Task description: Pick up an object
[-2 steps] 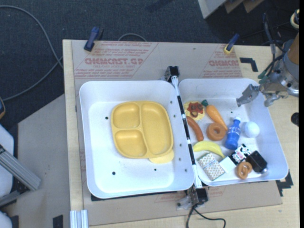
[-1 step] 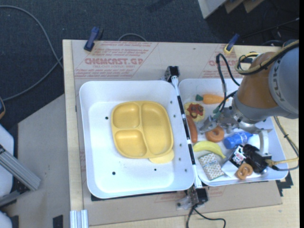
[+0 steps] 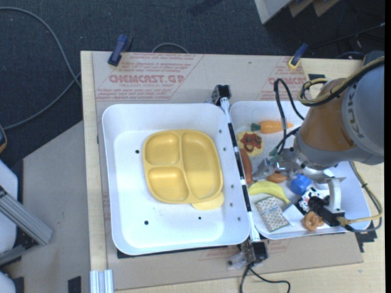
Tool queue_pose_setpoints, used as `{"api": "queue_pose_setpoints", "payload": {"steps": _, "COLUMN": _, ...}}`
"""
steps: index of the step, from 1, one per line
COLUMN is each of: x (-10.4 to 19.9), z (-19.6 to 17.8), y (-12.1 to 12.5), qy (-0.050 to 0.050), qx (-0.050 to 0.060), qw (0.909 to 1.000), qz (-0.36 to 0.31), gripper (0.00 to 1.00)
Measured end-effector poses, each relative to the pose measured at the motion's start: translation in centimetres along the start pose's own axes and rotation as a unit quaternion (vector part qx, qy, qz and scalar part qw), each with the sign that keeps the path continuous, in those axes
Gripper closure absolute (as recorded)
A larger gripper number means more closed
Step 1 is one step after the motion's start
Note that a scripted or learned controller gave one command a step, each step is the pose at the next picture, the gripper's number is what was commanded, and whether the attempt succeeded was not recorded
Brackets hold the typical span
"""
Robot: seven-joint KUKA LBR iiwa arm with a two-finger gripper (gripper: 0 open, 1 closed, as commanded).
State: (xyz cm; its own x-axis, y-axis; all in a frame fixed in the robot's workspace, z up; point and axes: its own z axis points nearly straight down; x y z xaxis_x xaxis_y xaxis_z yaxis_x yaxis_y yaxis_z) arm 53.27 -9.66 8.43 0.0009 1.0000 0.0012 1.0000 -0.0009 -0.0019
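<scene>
Reaching in from the right, your arm [image 3: 342, 124] hangs low over the right bin [image 3: 360, 209] because every toy sits there: banana [image 3: 269, 190], blue piece [image 3: 299, 184]. Grip state can't be told. Yellow tray [image 3: 182, 165] fills the left bin [image 3: 122, 182].

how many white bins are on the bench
2. The left bin holds a yellow divided plate. The right bin holds small toy foods, with the arm reaching over it and covering part of it.

Yellow tray [image 3: 183, 165] glossy plastic; bins [image 3: 122, 139] smooth white plastic; bench [image 3: 153, 72] matt cardboard.
</scene>
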Motion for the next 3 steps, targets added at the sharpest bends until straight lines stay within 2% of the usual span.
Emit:
{"api": "queue_pose_setpoints", "payload": {"steps": 1, "x": -3.0, "z": 0.0, "y": -1.5, "qy": -0.001, "qx": -0.001, "qw": 1.0, "qz": 0.0, "gripper": 0.0}}
{"api": "queue_pose_setpoints", "payload": {"steps": 2, "x": -0.5, "z": 0.0, "y": 2.3, "qy": -0.001, "qx": -0.002, "qw": 1.0, "qz": -0.001, "gripper": 0.0}}
{"api": "queue_pose_setpoints", "payload": {"steps": 3, "x": -0.5, "z": -1.0, "y": 2.3, "qy": -0.001, "qx": -0.002, "qw": 1.0, "qz": 0.0, "gripper": 1.0}}
